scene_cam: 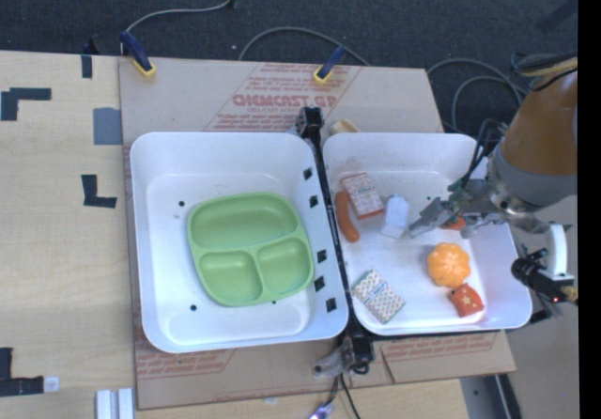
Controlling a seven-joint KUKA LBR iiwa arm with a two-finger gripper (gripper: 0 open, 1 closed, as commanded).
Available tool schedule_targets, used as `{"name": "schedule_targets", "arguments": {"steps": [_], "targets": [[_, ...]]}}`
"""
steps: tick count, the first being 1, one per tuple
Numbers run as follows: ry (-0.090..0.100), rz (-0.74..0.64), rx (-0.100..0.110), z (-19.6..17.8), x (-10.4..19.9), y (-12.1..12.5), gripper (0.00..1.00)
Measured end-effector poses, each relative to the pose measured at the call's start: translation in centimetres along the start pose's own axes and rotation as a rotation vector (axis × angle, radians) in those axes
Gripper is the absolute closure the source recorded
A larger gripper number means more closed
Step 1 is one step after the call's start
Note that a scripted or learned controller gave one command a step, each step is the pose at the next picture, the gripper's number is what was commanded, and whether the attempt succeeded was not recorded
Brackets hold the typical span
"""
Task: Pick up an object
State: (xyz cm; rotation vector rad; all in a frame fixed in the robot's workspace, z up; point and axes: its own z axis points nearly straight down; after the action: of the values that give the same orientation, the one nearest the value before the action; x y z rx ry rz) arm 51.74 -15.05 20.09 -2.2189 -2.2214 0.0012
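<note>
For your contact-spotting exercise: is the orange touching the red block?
Apart. The camera view shows a strip of white bin floor between the orange and the red block.

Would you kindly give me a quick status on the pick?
Gripper low in right bin, holding nothing seen. Orange just beside it, untouched. Pale blue item close on its other side.

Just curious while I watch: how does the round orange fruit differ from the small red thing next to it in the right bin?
The orange fruit is round and orange; the red thing is blocky and red. The orange fruit is clearly larger. The orange fruit sits nearer the gripper, the red thing closer to the right bin's near edge. Both lie loose in that bin, side by side.
</note>
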Motion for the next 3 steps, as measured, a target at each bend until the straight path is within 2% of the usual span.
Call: {"name": "schedule_targets", "arguments": {"steps": [1,2,3], "targets": [[-0.002,0.0,-0.004,11.4,-4.3,-0.8,0.0],[-0.004,-0.001,-0.008,11.4,-7.4,5.5,0.0],[-0.004,-0.001,-0.009,11.3,-7.3,12.2,0.0]]}}
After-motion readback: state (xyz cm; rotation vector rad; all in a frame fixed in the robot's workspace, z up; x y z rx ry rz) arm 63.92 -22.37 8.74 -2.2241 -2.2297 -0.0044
